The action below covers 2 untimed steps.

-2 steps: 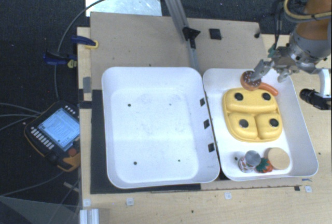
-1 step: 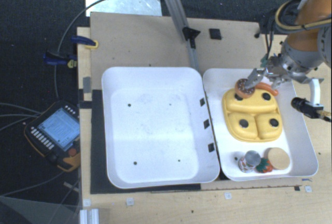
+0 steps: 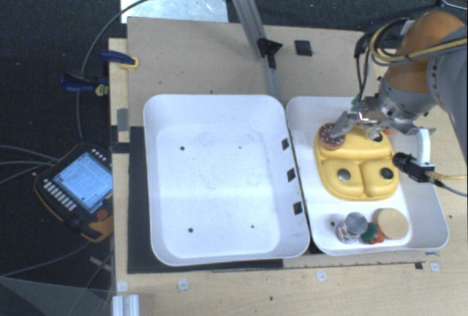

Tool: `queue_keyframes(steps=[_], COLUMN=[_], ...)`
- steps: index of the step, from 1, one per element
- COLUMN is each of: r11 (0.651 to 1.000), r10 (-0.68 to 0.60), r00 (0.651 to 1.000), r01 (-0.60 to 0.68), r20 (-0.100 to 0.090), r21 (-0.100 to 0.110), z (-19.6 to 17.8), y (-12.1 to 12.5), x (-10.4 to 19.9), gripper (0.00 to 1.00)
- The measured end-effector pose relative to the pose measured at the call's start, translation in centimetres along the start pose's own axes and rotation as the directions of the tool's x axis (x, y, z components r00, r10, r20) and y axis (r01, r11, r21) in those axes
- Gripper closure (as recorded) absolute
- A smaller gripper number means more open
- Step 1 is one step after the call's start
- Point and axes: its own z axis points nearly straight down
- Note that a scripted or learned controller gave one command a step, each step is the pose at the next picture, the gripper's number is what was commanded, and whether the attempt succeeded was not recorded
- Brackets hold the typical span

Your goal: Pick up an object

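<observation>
Nothing is lifted yet: the gripper [image 3: 360, 121] hovers at the twelve-o'clock edge of the yellow moulded plastic block [image 3: 357, 164] in the right white bin [image 3: 431, 223], and whether its jaws stand apart or together cannot be told.

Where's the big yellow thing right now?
The big yellow thing lies in the right bin, toward its far end, just under the gripper, with a round tan disc nearer the camera.

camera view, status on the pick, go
Gripper low over yellow mould, right bin. Grasp unconfirmed. Small items at near end, clear of it.
</observation>
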Motion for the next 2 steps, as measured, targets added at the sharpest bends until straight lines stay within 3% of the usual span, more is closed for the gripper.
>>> queue_keyframes(steps=[1,2], r11=[1.000,1.000], r10=[-0.002,-0.005], r00=[1.000,1.000], r01=[0.002,0.006], r20=[-0.001,0.004], r21=[-0.015,-0.003], z=[-1.8,-6.6], y=[0.5,1.3], x=[0.1,0.6], gripper=[1.00,1.00])
